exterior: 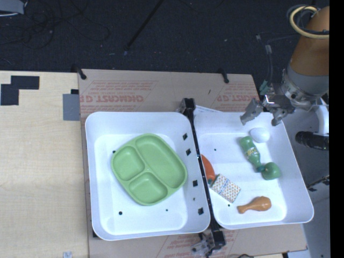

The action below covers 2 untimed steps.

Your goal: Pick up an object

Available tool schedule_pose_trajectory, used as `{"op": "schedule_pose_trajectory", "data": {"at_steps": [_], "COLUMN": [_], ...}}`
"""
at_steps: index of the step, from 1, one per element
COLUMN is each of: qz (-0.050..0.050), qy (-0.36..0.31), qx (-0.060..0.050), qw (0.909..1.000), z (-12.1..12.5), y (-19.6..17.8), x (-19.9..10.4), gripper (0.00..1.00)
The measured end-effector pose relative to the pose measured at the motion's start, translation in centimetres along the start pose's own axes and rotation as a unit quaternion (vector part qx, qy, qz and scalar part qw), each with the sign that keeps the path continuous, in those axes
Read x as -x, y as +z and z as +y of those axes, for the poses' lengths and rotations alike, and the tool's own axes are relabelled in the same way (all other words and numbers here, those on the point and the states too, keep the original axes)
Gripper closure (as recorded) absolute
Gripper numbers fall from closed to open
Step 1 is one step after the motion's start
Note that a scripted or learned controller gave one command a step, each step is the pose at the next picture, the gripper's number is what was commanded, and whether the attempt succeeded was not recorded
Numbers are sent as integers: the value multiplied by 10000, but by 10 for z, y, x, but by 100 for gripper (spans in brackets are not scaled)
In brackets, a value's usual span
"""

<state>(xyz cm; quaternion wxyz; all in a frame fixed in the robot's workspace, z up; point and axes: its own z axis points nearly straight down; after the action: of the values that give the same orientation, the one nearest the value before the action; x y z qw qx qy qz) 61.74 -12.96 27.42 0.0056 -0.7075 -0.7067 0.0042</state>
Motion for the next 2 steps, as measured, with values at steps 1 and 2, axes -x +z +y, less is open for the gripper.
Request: {"op": "schedule_pose_trajectory", "data": {"at_steps": [1, 2], "qz": [-7, -5], "qy": [-7, -1], "qx": [57, 24], "qw": [10000, 10000], "z": [2, -5], "y": [-7, 53], "x": [0, 6], "gripper": [0, 0]}}
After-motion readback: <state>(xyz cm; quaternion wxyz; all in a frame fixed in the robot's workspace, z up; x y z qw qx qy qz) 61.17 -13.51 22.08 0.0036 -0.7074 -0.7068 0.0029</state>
